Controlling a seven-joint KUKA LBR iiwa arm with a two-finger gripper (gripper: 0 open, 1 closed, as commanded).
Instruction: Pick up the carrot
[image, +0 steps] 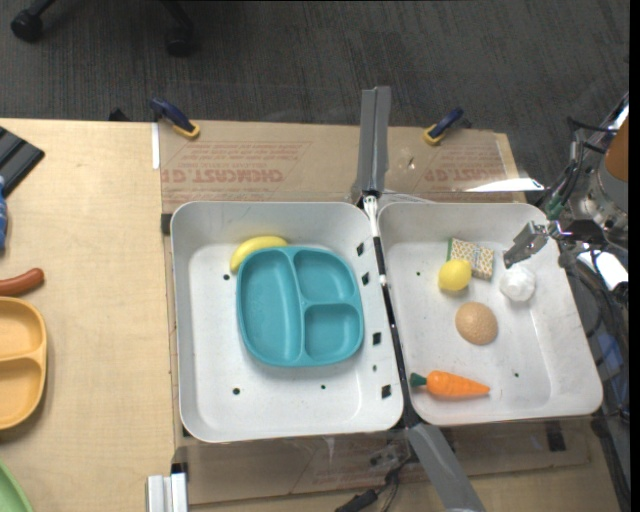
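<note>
Carrot: orange, with a small green top at its left end, lying on its side near the front edge of the right bin, its length running roughly along that edge. You will see that nothing touches it. Just behind it, toward the middle of the bin floor, sits a brown egg. Farther back and slightly left you find a yellow lemon, with a small patterned block touching or almost touching its upper right side. To the right of these rests a white ball.

Gripper: metallic, hanging over the back right part of the right bin, just above the white ball and well apart from the carrot. You cannot tell from this angle how its fingers stand; no object is seen between them.

Left bin: holds a teal divided plate with three compartments, and a yellow banana partly hidden behind the plate's back left corner.

Beyond the bins, at the far left of the bench, you see an orange tray and a red sausage.
</note>
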